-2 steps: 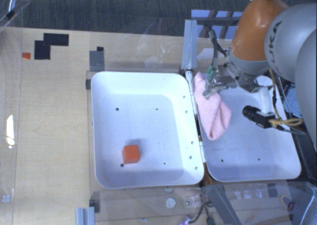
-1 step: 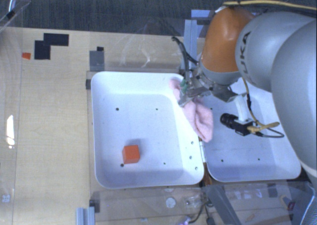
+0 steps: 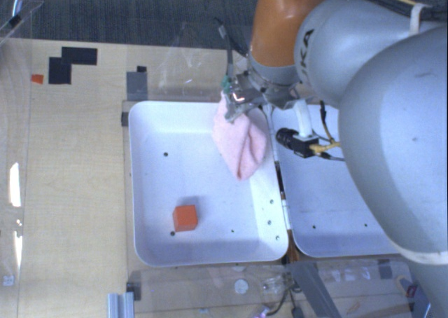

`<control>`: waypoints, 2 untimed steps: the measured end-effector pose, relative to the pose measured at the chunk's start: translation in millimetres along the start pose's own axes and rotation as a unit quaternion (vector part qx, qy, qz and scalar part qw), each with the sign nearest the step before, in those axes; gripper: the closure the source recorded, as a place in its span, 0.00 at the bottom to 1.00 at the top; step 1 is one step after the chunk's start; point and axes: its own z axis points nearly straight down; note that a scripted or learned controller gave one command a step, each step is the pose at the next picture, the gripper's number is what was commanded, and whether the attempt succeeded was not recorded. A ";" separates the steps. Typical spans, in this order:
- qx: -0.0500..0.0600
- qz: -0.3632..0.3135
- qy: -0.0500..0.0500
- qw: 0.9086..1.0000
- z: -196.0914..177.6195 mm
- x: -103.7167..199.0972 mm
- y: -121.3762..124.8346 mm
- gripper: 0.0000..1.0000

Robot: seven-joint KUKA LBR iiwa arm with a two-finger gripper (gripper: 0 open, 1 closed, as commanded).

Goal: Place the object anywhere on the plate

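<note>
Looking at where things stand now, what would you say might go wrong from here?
The pink cloth hangs limp from the gripper over the left bin, so it may slip loose and drop. I see no plate here, so the drop spot is unclear. The dangling cloth might also drag the orange block.

left bin floor open, orange block aside

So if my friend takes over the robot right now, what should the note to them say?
Gripper: over the left bin's upper right part, with a pink cloth hanging from it, apparently gripped at its top.
Orange block: lying on the left bin's floor, toward the lower left.
Right bin: mostly hidden under the arm.
Done: cloth looks lifted.
Left: I can't pick out a plate here, so placing remains to be done.
</note>
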 end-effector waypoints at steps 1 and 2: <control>0.002 -0.048 0.000 0.999 56.8 -2.1 15.4 1.00; 0.000 -0.145 0.001 0.989 34.8 87.6 -18.6 1.00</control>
